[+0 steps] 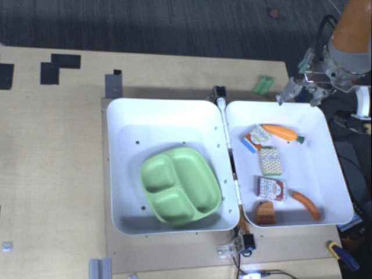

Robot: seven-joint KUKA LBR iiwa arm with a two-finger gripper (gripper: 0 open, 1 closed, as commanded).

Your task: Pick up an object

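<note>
Green divided plate (181,185), left bin (122,156): rigid, broad; we judge it awkward for two fingers.

Right bin (331,156), walls close on all sides:
- Carrot (280,132), far end: we judge it light, hard, rounded (may roll); grip across its middle.
- Sausage (306,204), near wall: little clearance.
- Patterned packets (269,160), centre: flat, poor hold.

Gripper (300,93), above the bin's far rim: grasping nothing; whether released or clenched we cannot tell.

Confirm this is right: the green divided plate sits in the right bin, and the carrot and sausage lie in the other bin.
Not quite. The camera view shows the green divided plate in the left bin, not the right. The carrot and sausage lie in the other bin, the right bin.
</note>
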